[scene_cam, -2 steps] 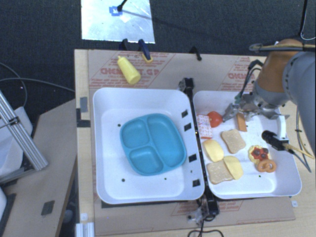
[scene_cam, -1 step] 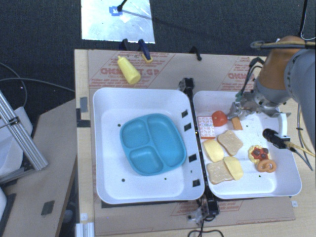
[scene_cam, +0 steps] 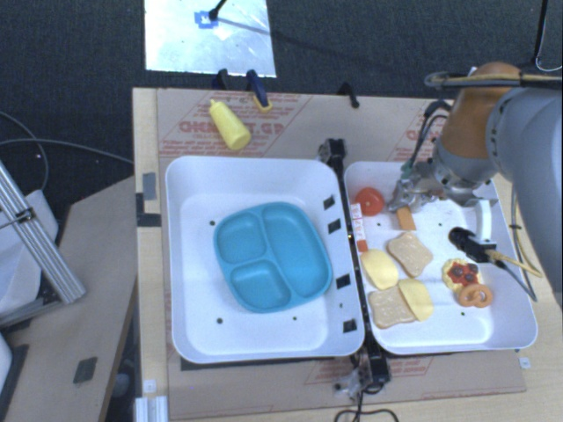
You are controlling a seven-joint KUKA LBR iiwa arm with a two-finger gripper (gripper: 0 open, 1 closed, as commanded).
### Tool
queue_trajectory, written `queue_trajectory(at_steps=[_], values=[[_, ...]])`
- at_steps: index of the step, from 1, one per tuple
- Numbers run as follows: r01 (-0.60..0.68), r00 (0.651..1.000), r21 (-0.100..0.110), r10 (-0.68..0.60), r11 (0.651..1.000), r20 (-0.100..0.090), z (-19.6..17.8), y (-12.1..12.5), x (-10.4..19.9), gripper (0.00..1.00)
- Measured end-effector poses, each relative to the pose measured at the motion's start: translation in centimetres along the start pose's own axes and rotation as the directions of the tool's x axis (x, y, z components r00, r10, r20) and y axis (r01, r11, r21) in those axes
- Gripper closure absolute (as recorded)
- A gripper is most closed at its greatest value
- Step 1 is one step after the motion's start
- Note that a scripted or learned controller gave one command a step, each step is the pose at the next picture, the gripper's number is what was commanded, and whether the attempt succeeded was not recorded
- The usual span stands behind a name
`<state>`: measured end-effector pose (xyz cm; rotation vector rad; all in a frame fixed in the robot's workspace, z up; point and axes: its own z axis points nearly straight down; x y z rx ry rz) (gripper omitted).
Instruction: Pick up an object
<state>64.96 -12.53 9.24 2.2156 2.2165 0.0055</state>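
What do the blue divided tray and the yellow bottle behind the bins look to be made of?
Blue divided tray: probably moulded plastic, with a smooth, even colour, rounded compartment walls and a soft sheen. Yellow bottle: likely toy plastic, uniformly yellow and matte with a moulded nozzle tip; too small to tell whether it is hard or squeezable.

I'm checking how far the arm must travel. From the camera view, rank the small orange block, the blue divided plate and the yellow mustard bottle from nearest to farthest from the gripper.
From the gripper:
1. Small orange block, right bin, just below it.
2. Blue divided plate, left bin.
3. Yellow mustard bottle, on the bench behind the left bin.
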Motion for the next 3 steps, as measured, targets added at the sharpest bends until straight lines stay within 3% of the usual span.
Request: queue_trajectory(at_steps=[1,2,3], values=[[0.013,1.0,-0.006,-0.013,1.0,-0.006,-10.0,0.4,8.9,1.0],[0.01,1.0,0.004,-0.009,1.0,-0.006,-11.9,-0.9,13.7,1.0],[-0.002,1.0,0.0,0.002,1.0,-0.003,-22.1,-7.5,9.9,1.0]])
